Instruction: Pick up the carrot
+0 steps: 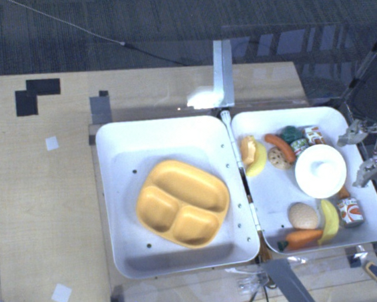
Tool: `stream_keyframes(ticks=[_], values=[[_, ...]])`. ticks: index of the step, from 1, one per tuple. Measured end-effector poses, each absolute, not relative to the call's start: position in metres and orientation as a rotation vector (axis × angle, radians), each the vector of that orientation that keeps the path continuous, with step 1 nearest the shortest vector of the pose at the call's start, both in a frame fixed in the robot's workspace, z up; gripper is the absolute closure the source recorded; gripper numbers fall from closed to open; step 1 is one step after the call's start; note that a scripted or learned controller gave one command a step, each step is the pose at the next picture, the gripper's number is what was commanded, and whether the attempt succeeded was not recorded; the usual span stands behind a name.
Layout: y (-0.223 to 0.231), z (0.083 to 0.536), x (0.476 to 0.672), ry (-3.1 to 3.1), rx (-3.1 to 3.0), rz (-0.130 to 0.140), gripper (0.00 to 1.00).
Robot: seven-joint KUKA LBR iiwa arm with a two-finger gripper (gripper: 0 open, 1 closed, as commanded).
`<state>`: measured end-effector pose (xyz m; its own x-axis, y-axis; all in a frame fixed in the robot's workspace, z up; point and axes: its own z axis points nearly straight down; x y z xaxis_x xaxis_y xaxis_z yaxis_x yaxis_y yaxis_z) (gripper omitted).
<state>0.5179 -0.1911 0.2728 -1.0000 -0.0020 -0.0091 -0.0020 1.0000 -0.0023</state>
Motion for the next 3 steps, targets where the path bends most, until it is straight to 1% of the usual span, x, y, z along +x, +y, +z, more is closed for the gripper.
stream_keyframes(ticks=[1, 2, 3], values=[[-0.117, 0.090, 0.514, 3.119, 0.169, -0.002, 0.00], [-0.120, 0.143, 0.530, 3.072, 0.604, 0.000, 0.00], [-0.028, 0.187, 0.554, 3.089, 0.508, 0.007, 0.00]])
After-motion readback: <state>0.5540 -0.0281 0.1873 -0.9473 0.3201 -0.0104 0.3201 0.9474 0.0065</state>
